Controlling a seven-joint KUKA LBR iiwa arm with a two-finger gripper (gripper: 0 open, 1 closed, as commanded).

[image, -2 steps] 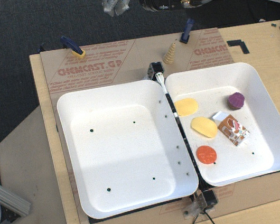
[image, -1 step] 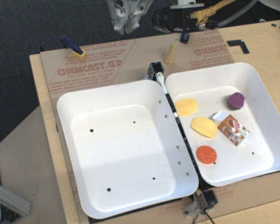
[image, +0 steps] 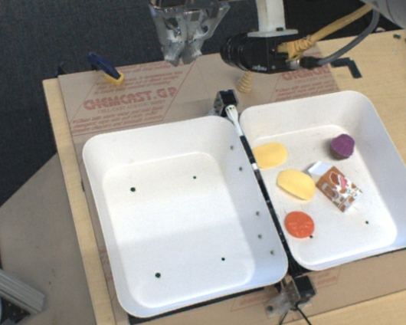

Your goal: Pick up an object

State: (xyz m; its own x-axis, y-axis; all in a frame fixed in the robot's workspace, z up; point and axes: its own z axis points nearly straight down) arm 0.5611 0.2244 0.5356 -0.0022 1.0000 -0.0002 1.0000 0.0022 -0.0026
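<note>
My gripper (image: 185, 50) hangs high above the back edge of the bench, behind the left bin (image: 118, 211), with nothing between its fingers. The right bin (image: 390, 164) holds five small things. A flat yellow piece (image: 270, 155) lies near the divider, and a second yellow lump (image: 296, 184) sits just below it. A purple ball (image: 342, 146) rests toward the right. A brown and white packet (image: 337, 188) lies beside the yellow lump. An orange-red disc (image: 299, 224) sits nearest the front.
Both bins rest on a cardboard sheet (image: 144, 90) with red lettering. A blue and yellow clamp (image: 105, 67) sits at the cardboard's back left. Black clips (image: 225, 102) join the bins at back and front.
</note>
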